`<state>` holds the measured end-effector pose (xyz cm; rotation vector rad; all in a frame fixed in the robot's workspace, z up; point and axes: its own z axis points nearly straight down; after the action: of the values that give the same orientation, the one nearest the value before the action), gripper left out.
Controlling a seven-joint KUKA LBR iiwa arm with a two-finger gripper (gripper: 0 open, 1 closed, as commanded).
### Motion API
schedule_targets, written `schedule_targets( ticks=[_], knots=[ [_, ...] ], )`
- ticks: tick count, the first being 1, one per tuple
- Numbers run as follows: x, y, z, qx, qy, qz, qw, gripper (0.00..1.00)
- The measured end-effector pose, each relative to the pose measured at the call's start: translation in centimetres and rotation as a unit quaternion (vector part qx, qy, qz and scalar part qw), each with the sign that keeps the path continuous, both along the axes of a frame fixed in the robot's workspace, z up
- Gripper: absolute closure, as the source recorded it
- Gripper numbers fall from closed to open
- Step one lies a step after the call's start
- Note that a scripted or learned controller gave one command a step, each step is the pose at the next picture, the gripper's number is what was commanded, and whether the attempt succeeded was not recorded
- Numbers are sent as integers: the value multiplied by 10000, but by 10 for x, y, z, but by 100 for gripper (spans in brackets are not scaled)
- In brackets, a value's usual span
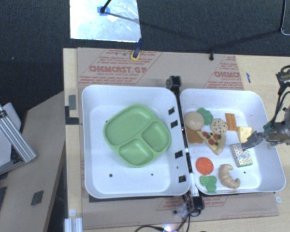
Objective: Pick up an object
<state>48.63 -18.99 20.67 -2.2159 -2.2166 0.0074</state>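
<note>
From above, we saw the grey pincer [250, 141] poised over a small speckled square block [241, 155] in the right white bin [269, 111]; whether it was open we couldn't tell. Crowded toy food nearby risked a misplaced grasp.

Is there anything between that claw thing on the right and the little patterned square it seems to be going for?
Nothing visible stands between them. The gripper is right at the top edge of the patterned square in the right bin. The cheese wedge lies close above, and the croissant sits lower left.
</note>
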Motion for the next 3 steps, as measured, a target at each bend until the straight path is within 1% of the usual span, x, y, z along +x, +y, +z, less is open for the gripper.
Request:
schedule_targets(
  ticks=[1,2,3],
  knots=[
    [3,0,5,-12,-49,15,10000,0],
    [5,11,-50,-2,-30,10,10000,0],
    [6,8,-109,-29,-75,3,10000,0]
  ],
)
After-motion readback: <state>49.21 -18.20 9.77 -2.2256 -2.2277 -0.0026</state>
